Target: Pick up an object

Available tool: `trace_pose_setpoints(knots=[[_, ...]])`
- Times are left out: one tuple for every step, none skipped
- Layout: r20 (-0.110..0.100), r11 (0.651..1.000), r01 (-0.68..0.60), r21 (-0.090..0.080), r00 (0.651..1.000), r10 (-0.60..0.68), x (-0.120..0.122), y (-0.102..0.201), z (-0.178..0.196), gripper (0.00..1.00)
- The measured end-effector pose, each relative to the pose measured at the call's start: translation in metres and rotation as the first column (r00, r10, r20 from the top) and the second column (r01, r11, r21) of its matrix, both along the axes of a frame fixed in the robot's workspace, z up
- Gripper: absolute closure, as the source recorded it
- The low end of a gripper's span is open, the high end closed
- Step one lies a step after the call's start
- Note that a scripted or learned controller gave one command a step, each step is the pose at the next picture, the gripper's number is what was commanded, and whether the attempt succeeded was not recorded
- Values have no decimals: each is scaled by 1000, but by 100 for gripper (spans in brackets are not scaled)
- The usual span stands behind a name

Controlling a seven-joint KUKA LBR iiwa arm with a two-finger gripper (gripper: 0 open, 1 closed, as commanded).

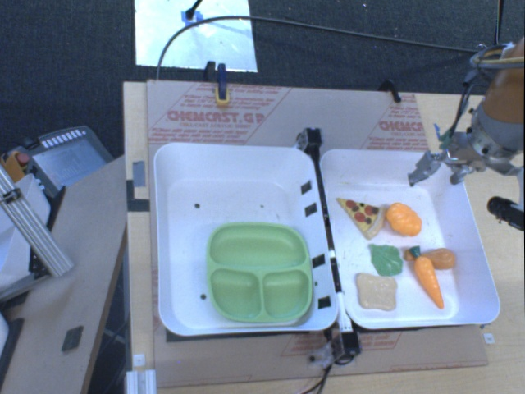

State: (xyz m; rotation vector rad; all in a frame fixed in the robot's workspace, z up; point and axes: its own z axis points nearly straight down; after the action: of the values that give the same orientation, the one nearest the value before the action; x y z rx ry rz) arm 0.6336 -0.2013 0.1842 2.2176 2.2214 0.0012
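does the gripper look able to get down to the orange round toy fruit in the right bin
Probably yes: the orange round toy fruit lies uncovered, with only the pizza slice toy close beside it, and the gripper hangs above the right white bin nearby.

arm (502, 97) cut off at right edge, tool (439, 169) blurred, brown item (441, 258) partly behind carrot (427, 279)

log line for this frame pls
task: pick up an object | gripper: above far edge of right bin, holding nothing | right bin: pizza slice, orange, carrot | left bin: green tray
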Motion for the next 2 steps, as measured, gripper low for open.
trace_pose_setpoints(knots=[[-2, 1000, -2, 1, 1000, 2, -2, 5, -42, 0], [4, 1000, -4, 0, 1000, 4, 0, 5, -29, 100]])
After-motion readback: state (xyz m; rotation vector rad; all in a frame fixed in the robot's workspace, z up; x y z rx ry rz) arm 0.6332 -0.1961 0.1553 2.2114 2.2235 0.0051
